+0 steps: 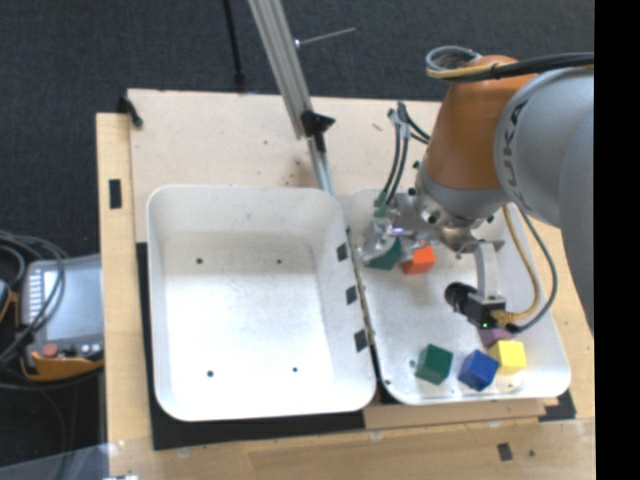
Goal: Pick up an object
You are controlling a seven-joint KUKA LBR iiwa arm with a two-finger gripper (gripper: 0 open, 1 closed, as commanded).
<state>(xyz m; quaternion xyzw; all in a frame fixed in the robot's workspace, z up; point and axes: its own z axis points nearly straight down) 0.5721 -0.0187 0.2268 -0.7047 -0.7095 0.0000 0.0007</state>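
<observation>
My gripper (388, 238) is low over the far left part of the right bin (400, 388), under the orange wrist band. A dark green block (383, 259) lies right at its tip, partly hidden by it. An orange block (420, 259) sits just to the right of the green one. Near the bin's front edge lie a green cube (434, 363), a blue cube (479, 369) and a yellow cube (511, 355). A small purple piece (491, 336) shows behind the yellow cube.
The left bin (160, 268) stands beside the right one, their walls meeting near my gripper. A slanted metal rail (285, 63) rises behind the bins. Cables and a black fitting (470, 301) hang from the arm over the right bin.
</observation>
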